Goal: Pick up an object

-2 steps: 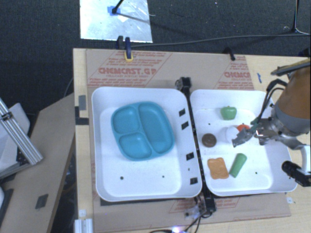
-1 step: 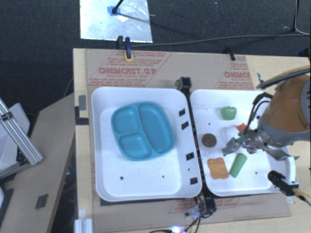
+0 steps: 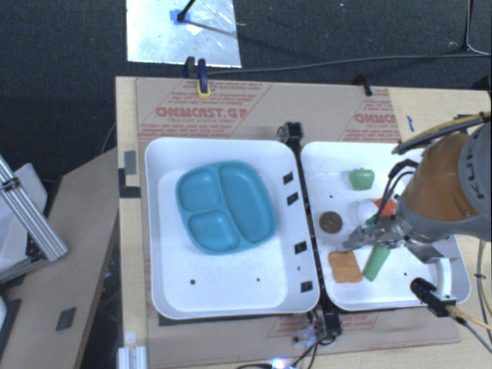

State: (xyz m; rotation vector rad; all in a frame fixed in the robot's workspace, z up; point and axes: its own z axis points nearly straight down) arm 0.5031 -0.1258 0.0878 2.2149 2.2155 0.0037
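Where the gripper point(image 3: 360, 238) reaches, the green cylinder point(image 3: 376, 260) lies just beside.

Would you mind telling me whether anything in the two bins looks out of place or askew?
Nothing stands out. The blue plate lies at a slant in the left bin; the small items sit loose in the right bin, nothing spilled.

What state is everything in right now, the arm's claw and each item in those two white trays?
Two-finger gripper: low in the right white bin, over the green cylinder.
Green cylinder: lying tilted, by the gripper.
Tan square piece: lying flat.
Brown round disc: lying flat.
Small green rounded object: resting apart, near the far wall.
Blue three-compartment plate: resting in the left white bin.
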